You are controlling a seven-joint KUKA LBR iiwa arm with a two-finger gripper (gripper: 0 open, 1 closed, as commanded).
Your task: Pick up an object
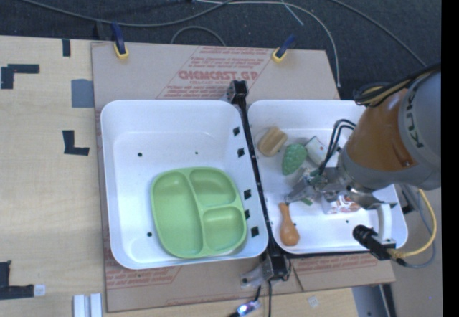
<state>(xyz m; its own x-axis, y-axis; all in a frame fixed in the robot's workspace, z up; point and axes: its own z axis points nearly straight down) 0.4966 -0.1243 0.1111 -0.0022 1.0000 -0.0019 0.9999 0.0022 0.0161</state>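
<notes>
Counting: one green plate, two white bins, one orange spoon.

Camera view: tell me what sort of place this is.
Most likely a robotics lab test bench: a grey and orange robot arm reaches over two white bins, cardboard is clamped under them, and loose cables trail behind.

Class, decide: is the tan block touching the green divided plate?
Apart. The camera view shows the tan block in the right bin, the green divided plate in the left bin.
</notes>
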